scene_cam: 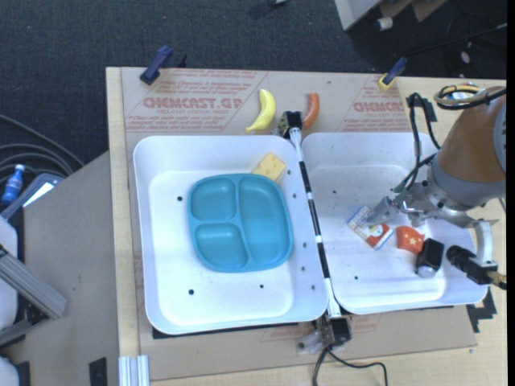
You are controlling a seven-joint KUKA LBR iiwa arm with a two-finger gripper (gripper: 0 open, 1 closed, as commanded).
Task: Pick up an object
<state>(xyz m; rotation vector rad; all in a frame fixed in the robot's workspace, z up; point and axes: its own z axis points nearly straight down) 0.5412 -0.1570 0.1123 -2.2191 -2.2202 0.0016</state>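
bench (201, 87) | left bin (161, 296): blue divided plate (240, 222), yellow block (269, 167) at its far corner | right bin (354, 288): gripper (385, 212) at red-and-white packet (370, 227) — open or closed, cannot tell — orange piece (409, 240) just beside the packet

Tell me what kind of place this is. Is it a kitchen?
Most likely a robot lab, not a kitchen. A robot arm reaches over the right bin, a left bin sits beside it on a bench, the banana behind looks like a toy, and thick cables lie on the floor.
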